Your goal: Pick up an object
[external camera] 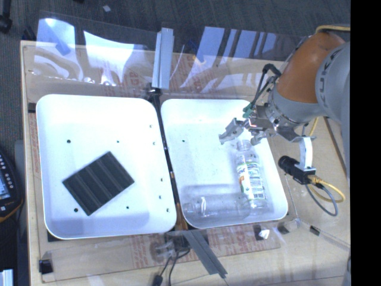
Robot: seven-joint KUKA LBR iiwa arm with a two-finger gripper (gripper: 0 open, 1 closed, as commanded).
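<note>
Approach looks to be the step in hand: from the camera view, the gripper (240,130) hangs spread and holding nothing over the far part of the right bin (196,109), just above the cap end of 1 clear bottle (250,177) lying along the bin's right side. A 2nd bottle (215,204) lies across the near wall. A dark ribbed pad (98,182) lies in the left bin (53,109). Next, I judge, the arm must drop and close around the bottle.

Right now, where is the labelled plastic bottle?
The labelled plastic bottle lies in the right bin, along its right wall, its cap end just below the gripper. A second clear bottle lies along the bin's front edge.
</note>
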